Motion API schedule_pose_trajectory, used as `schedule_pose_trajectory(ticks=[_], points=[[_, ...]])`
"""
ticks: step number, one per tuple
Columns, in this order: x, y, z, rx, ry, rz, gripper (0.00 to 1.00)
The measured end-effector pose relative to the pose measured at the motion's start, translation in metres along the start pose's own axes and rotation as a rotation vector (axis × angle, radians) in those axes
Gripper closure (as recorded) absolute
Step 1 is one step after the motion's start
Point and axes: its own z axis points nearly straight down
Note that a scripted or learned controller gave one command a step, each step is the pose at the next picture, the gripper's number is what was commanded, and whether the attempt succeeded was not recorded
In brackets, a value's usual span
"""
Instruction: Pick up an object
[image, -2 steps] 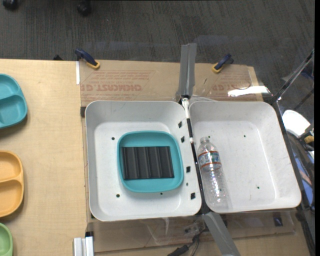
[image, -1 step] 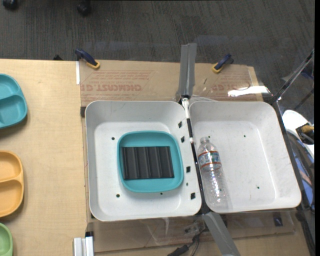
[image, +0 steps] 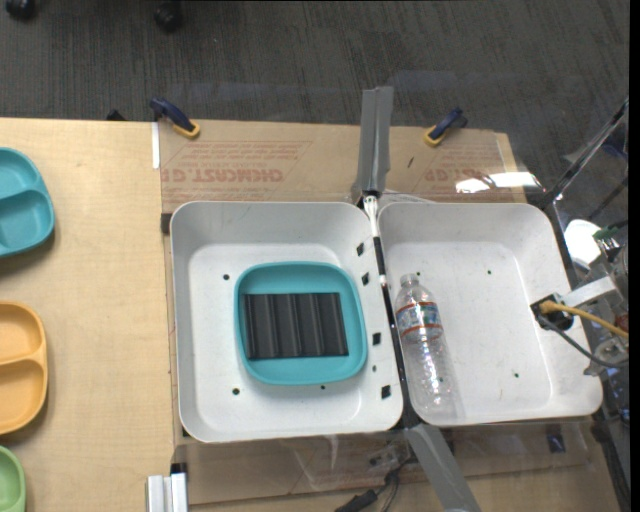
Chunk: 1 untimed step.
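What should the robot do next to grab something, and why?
Probably reach in over the right bin and come down above the plastic water bottle. It lies on its side along that bin's left wall, the one thing in there. The left bin holds a teal tray, wide and flat, likely harder to pinch.

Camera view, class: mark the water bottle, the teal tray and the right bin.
water bottle (image: 423, 340), camera view, on its clear body just below the label.
teal tray (image: 300, 375), camera view, on its front rim.
right bin (image: 490, 300), camera view, on its bare white floor.
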Motion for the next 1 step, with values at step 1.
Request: schedule_pose_trajectory(ticks=[1], points=[[-0.0033, 0.0155, -0.0113, -0.002, 0.001, 0.019, 0.00]])
